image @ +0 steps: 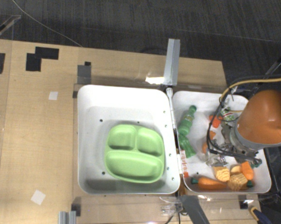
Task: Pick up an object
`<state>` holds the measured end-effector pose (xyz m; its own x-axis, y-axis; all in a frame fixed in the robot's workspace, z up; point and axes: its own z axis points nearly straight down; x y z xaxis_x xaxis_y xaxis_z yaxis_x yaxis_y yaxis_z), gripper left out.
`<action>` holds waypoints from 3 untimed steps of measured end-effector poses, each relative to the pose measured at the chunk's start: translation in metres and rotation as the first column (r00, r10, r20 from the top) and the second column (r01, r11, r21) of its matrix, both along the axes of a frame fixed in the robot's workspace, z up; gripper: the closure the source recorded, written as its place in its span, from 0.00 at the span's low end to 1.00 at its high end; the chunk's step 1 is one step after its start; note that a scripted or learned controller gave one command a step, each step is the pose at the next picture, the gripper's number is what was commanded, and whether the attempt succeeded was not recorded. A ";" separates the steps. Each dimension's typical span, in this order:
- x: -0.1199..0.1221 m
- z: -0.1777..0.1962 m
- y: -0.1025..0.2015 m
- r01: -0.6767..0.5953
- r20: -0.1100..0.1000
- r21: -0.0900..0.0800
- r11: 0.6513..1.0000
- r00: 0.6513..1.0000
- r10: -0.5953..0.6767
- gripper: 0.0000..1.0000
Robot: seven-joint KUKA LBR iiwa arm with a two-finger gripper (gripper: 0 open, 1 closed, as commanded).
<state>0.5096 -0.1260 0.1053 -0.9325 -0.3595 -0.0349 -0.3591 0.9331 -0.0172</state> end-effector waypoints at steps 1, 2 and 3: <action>0.055 0.113 -0.021 0.428 -0.024 0.008 0.904 0.904 -0.428 1.00; 0.054 0.111 -0.021 0.428 -0.029 0.007 0.904 0.903 -0.428 0.00; 0.052 -0.007 -0.010 0.592 -0.027 0.010 0.806 0.806 -0.592 0.00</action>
